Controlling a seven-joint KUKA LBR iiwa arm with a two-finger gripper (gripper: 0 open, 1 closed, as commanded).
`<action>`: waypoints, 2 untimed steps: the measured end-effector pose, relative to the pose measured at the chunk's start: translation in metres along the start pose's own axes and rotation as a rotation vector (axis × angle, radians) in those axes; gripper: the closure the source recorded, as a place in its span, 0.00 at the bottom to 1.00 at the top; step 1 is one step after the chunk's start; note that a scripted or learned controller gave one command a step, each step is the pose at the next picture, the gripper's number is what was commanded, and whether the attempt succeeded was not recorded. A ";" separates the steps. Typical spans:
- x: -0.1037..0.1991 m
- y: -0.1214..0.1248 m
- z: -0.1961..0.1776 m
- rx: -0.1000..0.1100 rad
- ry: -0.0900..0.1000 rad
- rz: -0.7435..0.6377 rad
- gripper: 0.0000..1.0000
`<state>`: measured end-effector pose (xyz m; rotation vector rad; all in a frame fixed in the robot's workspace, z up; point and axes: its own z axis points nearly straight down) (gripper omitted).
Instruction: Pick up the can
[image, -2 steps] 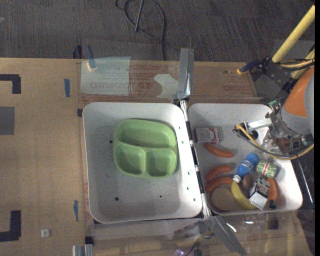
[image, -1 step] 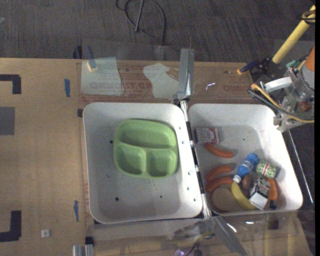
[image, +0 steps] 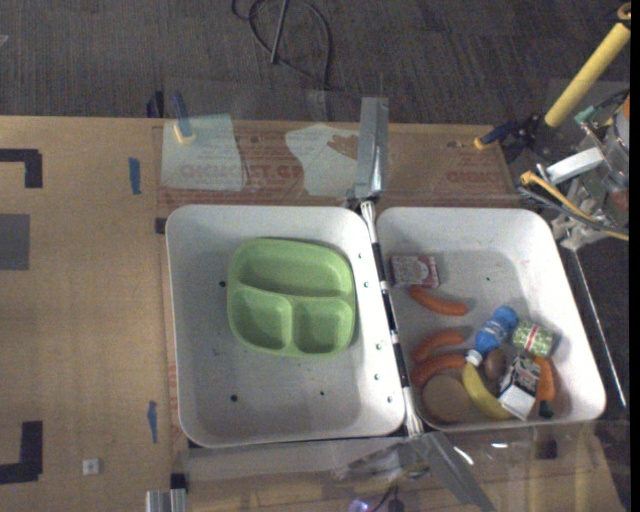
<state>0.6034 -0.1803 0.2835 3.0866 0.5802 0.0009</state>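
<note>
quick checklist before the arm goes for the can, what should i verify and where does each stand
1. Can located: ok. The can lies in the right bin, near its right wall.
2. Can free of neighbours: not ok. The blue bottle lies to its left and the small carton just below it.
3. Can upright: not ok. It looks tipped on its side.
4. Room above the can: ok. Nothing covers it.
5. Hand ready: cannot tell. The arm sits at the right edge, outside the bins.
6. Left bin out of the way: ok. The green tray sits well apart from the can.
</note>
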 end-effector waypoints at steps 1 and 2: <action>0.029 0.057 -0.044 0.001 -0.001 -0.070 1.00; -0.003 0.010 -0.025 0.004 -0.003 -0.042 1.00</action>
